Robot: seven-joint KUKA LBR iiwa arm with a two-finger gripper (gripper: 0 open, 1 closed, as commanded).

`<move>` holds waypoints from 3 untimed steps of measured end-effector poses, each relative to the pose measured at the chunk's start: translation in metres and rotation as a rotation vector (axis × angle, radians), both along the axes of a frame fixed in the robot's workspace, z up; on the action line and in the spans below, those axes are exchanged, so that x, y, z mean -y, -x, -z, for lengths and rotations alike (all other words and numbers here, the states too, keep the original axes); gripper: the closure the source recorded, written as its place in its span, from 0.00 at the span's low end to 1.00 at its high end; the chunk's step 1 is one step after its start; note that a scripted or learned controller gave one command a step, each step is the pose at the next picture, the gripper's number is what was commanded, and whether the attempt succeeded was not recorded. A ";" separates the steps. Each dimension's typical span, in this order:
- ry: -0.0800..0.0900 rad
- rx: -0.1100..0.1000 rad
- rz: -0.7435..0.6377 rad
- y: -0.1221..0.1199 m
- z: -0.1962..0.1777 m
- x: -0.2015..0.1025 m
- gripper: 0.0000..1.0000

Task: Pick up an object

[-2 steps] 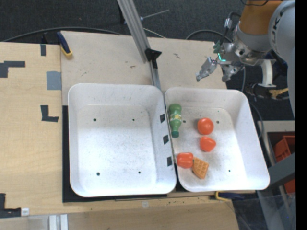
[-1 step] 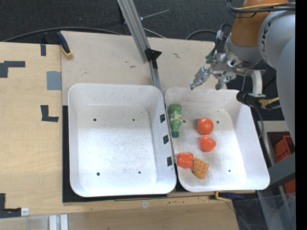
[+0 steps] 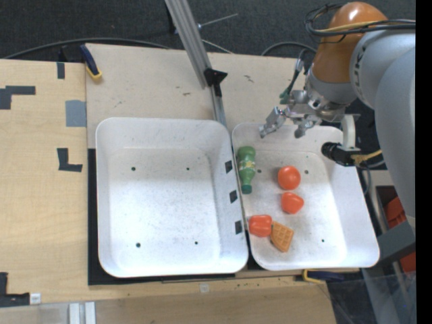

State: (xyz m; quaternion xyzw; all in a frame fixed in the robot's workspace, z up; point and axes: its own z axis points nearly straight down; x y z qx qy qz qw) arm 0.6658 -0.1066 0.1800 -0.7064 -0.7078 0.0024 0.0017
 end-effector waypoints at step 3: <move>0.000 0.012 0.001 -0.006 -0.013 0.009 1.00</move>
